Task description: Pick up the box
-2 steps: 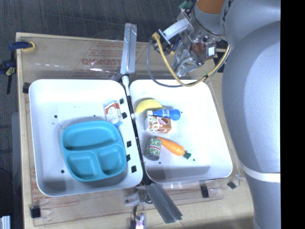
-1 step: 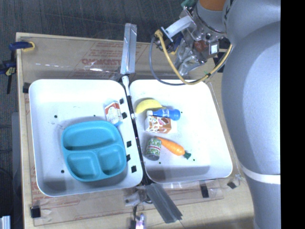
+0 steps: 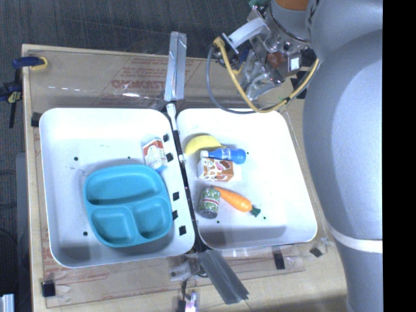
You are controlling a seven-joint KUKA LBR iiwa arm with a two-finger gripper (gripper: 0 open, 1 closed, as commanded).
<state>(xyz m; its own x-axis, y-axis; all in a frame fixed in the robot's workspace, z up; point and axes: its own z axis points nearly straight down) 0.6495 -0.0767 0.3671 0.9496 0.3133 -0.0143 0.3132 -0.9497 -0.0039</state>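
Observation:
A brown and white box (image 3: 216, 170) lies in the right bin (image 3: 286, 194), near its left wall. It touches a blue and white bottle (image 3: 227, 155) just behind it. A smaller red and white carton (image 3: 153, 153) leans at the right side of the left bin (image 3: 58, 174). My gripper (image 3: 258, 75) hangs above the back edge of the right bin, wrapped in yellow cable, well apart from both boxes, with nothing seen in it.
A yellow banana (image 3: 200, 142) lies behind the bottle. A green can (image 3: 209, 201) and an orange carrot (image 3: 235, 201) sit in front of the box. A blue divided tray (image 3: 127, 203) fills much of the left bin. The arm's grey body looms at the right.

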